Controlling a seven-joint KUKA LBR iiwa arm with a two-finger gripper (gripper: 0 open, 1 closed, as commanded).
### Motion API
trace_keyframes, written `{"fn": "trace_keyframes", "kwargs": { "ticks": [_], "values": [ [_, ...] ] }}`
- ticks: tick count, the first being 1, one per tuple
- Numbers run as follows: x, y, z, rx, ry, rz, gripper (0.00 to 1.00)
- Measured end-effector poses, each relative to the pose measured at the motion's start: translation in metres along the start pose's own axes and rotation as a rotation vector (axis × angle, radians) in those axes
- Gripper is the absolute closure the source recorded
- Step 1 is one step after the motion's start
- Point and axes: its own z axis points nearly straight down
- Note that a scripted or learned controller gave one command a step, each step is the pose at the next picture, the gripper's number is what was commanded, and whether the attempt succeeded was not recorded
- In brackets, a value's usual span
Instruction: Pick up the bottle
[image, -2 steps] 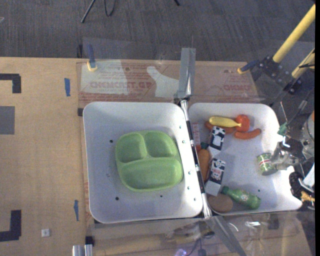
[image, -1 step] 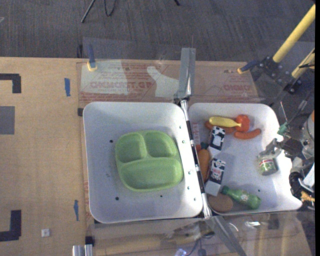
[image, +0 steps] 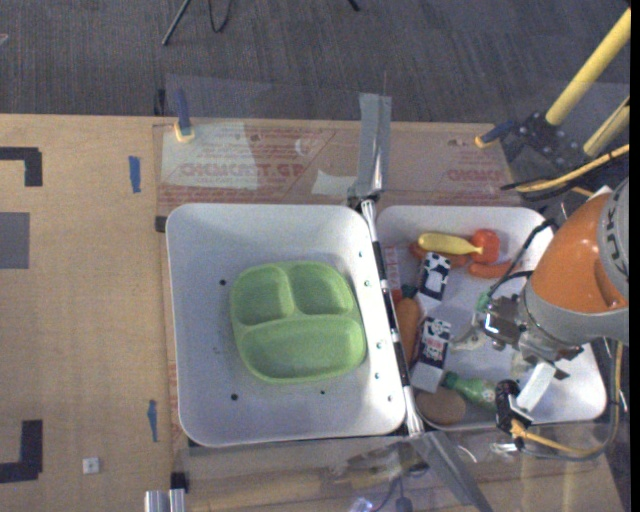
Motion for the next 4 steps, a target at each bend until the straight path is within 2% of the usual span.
{"fn": "trace_keyframes", "kwargs": {
  "ticks": [1, 2, 3, 4],
  "values": [
    [-0.026, 0.046, -0.041, 0.000, 0.000, 0.017, 0.00],
    [-0.007, 0.001, 0.029, -0.001, 0.002, 0.322, 0.00],
    [-0.006, 0.002, 0.017, -0.005, 0.003, 0.321, 1.00],
    [0.057, -0.029, -0.182, 0.002, -0.001, 0.492, 1.00]
  ]
}}
